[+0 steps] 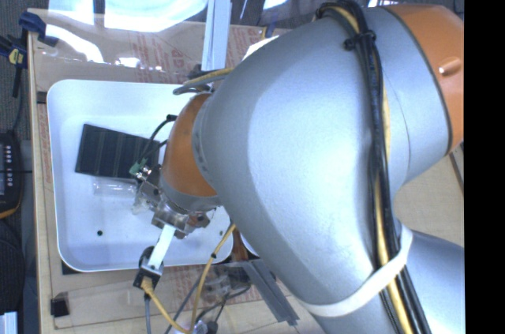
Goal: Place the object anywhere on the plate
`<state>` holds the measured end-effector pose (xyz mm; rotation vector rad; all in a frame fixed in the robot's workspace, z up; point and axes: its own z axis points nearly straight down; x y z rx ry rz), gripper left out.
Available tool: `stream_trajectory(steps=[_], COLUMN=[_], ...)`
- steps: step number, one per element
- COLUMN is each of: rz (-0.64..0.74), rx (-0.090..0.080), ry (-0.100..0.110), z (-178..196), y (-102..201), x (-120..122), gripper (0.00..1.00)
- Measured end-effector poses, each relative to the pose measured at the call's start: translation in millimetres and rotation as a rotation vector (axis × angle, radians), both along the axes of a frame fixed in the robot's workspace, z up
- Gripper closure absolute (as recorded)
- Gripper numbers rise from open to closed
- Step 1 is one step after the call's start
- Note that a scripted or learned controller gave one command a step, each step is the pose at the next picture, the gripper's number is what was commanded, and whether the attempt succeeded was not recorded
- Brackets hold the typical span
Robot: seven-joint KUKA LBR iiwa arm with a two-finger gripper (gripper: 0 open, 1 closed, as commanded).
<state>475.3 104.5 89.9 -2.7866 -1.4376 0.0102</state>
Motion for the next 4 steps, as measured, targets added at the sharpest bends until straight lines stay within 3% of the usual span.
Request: stream_trajectory(steps=[1, 2, 3, 4], rz=[-0.352, -0.694, -0.685, -0.746], rx=[-0.002, -0.006, -0.007, -0.007], ry=[-0.003, 0.006, 0.005, -0.002], z=[100.6, 15.9, -0.6, 0.4], y=[-46.3, 13.4, 69.3, 112.8], x=[13.1, 3.7, 57.1, 24.2], gripper=[0.00, 0.00, 0.00, 0.00])
